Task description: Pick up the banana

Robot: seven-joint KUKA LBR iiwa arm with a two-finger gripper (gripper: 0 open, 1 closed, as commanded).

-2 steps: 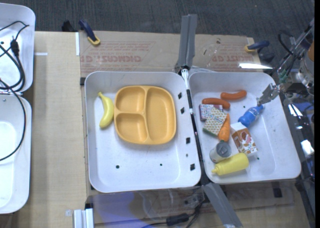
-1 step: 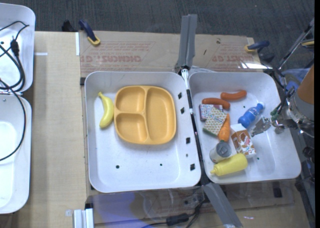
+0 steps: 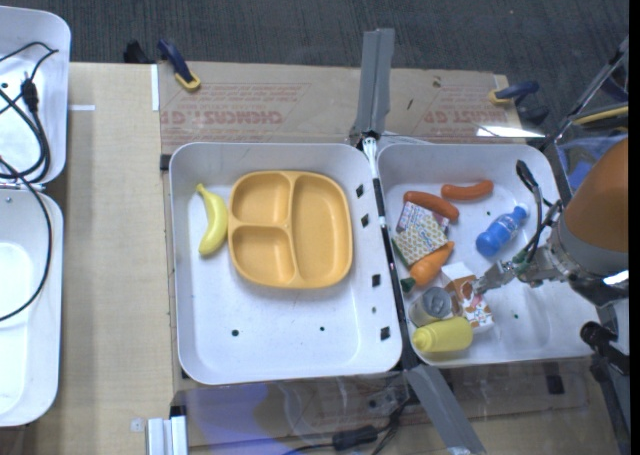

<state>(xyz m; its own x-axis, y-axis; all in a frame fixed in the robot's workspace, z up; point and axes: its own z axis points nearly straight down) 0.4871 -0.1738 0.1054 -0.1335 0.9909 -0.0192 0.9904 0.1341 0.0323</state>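
Desk (image 3: pixel 110 243) bore two bins; banana (image 3: pixel 211 220) lay in left bin (image 3: pixel 290 343) beside yellow tray (image 3: pixel 291 228). Tool (image 3: pixel 497 278) over right bin (image 3: pixel 540 333), grip state unclear.

2 white bins (image 3: pixel 190 273). 1 banana (image 3: pixel 211 222). 1 yellow tray (image 3: pixel 291 229), 3 compartments. 2 sausages (image 3: pixel 467 189). 1 blue bottle (image 3: pixel 500 230). 1 carrot (image 3: pixel 431 264). 1 can (image 3: pixel 435 302). 1 yellow bottle (image 3: pixel 443 337). 2 snack packs (image 3: pixel 420 231), approx; pile cluttered. 2 blue clamps (image 3: pixel 177 64) on cardboard.
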